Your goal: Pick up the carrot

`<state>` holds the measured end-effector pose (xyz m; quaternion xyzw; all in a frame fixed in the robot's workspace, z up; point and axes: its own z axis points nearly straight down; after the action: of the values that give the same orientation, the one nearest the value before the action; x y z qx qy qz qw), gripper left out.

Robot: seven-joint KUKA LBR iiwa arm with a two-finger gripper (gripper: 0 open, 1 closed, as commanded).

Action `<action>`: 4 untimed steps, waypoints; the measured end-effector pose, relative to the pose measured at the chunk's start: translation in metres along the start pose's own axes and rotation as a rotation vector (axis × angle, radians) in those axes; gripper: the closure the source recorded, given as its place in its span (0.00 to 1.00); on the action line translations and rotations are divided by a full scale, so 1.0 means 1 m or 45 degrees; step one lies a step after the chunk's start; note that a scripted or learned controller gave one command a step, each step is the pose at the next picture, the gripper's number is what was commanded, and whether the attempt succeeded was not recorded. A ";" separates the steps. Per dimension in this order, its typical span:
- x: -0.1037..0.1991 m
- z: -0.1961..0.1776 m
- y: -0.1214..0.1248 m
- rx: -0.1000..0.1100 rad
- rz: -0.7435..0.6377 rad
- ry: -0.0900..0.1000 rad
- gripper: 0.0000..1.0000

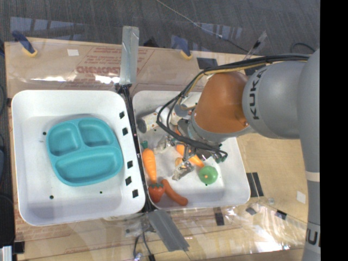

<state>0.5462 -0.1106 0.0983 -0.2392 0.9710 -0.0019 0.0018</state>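
Your gripper (187,165) sits low in the right bin (239,184), over the toys beside the green apple (207,174); you cannot tell its state. The carrot (149,166) lies left of it, arm (261,102) bent above.

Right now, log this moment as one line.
target: long orange carrot lying by right white bin left wall | hand: low over bin middle, apart from carrot | neighbours: green round fruit, red sausage
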 end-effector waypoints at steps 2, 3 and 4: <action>-0.002 -0.098 0.001 -0.001 0.356 -0.003 1.00; 0.059 -0.082 0.020 -0.007 0.632 0.009 1.00; -0.031 -0.052 -0.038 -0.005 0.810 0.006 1.00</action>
<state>0.5912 -0.1293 0.1507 0.0766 0.9971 0.0002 -0.0005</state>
